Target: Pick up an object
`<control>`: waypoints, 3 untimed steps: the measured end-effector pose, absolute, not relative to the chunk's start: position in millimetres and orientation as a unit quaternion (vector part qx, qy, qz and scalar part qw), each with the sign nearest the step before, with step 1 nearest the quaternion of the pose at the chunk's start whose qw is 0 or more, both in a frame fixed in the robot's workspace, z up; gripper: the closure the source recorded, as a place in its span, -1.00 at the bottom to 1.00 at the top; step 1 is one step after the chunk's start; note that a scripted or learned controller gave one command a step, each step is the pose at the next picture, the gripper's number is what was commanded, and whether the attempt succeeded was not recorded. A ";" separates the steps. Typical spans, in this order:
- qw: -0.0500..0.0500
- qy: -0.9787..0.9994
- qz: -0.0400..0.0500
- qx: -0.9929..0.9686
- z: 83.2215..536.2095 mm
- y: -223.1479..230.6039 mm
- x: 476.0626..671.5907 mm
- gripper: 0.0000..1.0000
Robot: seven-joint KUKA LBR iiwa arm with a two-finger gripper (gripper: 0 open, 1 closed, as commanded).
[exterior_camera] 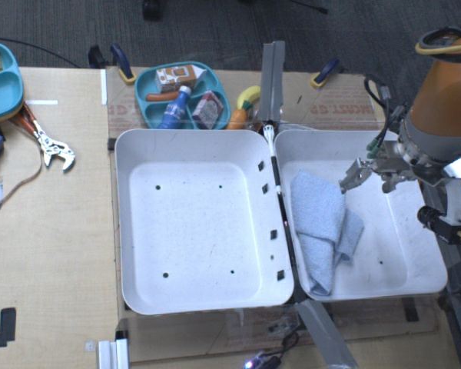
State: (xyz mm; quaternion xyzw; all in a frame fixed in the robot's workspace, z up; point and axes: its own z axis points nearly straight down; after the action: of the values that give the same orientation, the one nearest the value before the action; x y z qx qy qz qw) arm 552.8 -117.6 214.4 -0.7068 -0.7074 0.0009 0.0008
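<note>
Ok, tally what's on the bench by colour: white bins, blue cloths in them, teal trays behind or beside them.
White bins: 2, left and right
Blue cloths: 1, cloth in the right bin
Teal trays: 2, tray behind the left bin, tray at the view's left edge
Total: 5

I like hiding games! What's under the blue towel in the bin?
The blue towel lies crumpled on the floor of the right bin. White bin floor shows around it. Whatever might be beneath its folds is covered, so I cannot tell.
</note>
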 end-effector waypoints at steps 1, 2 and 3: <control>-0.002 -0.747 -0.001 -0.665 93.7 -138.2 511.1 -1.00; -0.002 -0.762 -0.001 -0.647 96.6 -179.8 560.9 -1.00; -0.003 -0.732 -0.001 -0.681 94.9 -182.5 633.2 -1.00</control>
State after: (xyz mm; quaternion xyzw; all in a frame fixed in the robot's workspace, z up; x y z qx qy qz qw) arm 633.2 -182.5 94.9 -0.6814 -0.7319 -0.0010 -0.0029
